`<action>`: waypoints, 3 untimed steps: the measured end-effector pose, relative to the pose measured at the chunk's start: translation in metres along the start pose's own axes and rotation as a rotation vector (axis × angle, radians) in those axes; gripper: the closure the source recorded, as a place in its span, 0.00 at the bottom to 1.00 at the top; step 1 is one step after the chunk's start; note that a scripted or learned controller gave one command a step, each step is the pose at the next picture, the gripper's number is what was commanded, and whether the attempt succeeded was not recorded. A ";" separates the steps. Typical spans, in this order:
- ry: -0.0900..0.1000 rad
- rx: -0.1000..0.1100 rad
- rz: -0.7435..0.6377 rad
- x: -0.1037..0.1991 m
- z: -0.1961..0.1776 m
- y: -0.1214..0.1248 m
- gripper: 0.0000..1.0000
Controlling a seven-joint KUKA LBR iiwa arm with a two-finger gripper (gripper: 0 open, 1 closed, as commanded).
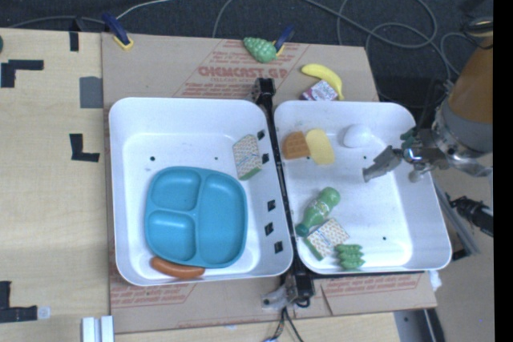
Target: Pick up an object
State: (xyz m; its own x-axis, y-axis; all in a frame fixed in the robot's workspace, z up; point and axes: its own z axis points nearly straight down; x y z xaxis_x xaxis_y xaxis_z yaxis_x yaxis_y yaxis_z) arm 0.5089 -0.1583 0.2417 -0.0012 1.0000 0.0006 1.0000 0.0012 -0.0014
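My gripper (393,172) hangs over the right side of the right bin (417,244), open, with nothing between its fingers. One grey finger (377,168) points left toward the bin's middle. In that bin lie a white rounded object (355,136) just left of the gripper, a yellow piece (320,147) touching a brown waffle-like piece (295,145), a green bottle (319,210), a patterned packet (328,237) and a small green item (349,255).
The left bin (128,172) holds a blue divided plate (196,215), an orange sausage (176,267) and a patterned packet (247,154). Behind the bins on the board lie a banana (323,76), a green item (260,49) and a small wrapper (321,93). Cables run across the back.
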 end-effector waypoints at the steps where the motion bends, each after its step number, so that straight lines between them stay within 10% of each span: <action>1: 0.001 0.003 0.000 0.046 0.073 0.002 0.00; 2: -0.001 -0.003 0.001 0.059 0.156 0.027 0.00; 3: -0.004 -0.006 0.002 0.058 0.146 0.027 1.00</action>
State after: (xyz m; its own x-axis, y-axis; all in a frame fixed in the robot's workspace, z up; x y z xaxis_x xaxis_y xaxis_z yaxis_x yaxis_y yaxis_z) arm 0.5356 -0.1000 0.0961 0.0007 1.0000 -0.0035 1.0000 -0.0007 0.0046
